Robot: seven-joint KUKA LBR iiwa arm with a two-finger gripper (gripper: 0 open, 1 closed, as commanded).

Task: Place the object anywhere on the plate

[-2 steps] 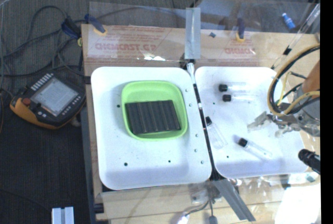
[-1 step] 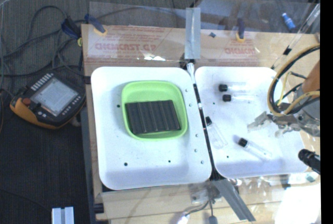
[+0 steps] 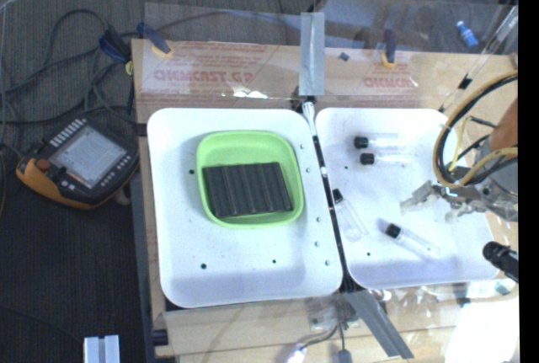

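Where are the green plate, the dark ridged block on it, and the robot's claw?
green plate [image 3: 208, 152]: camera view, bare upper-left rim.
dark ridged block [image 3: 246, 189]: camera view, middle of its top.
gripper [image 3: 431, 197]: camera view, between its fingertips over the right bin.

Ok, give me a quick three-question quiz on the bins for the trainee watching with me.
1. True or false: the green plate sits in the right bin.
2. What lies on the plate? A) a dark ridged slab B) a screwdriver C) a red ball
3. Over which bin is the gripper?

Key: 1 false, it sits in the left one; 2 A; 3 the right bin.
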